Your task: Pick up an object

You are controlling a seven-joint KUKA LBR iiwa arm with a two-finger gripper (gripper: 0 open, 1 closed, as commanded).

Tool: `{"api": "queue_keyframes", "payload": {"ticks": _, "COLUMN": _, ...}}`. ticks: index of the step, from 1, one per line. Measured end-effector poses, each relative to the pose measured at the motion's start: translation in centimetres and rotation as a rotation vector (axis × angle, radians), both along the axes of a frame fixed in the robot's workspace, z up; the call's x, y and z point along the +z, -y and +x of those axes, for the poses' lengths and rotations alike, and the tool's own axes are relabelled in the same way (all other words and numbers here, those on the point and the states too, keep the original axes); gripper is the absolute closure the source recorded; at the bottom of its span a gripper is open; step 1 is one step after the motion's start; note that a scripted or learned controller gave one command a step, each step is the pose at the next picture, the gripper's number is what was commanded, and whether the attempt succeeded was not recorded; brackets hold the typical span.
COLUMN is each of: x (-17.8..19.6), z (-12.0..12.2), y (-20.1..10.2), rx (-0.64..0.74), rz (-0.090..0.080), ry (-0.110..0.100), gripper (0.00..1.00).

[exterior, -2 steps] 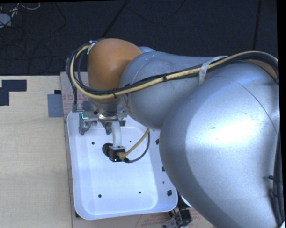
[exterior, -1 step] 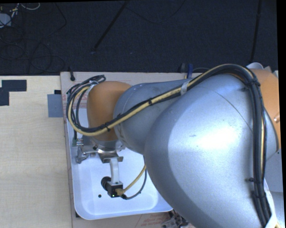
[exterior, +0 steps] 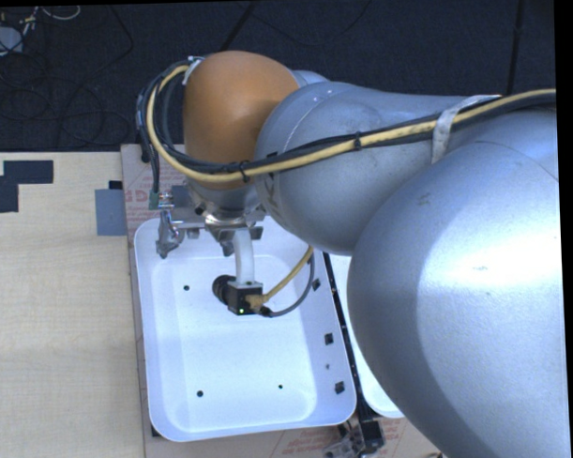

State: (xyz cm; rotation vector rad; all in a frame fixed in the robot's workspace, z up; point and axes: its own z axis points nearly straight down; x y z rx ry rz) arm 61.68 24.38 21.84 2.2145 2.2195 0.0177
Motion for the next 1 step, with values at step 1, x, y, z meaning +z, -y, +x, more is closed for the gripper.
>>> {"api": "queue_keyframes", "payload": {"ticks": 1, "x": -13.76, "z": 2.65, "y": 0.12, "rx": 0.000, "rz": -0.008, "ry": -0.017, "gripper": 0.00}}
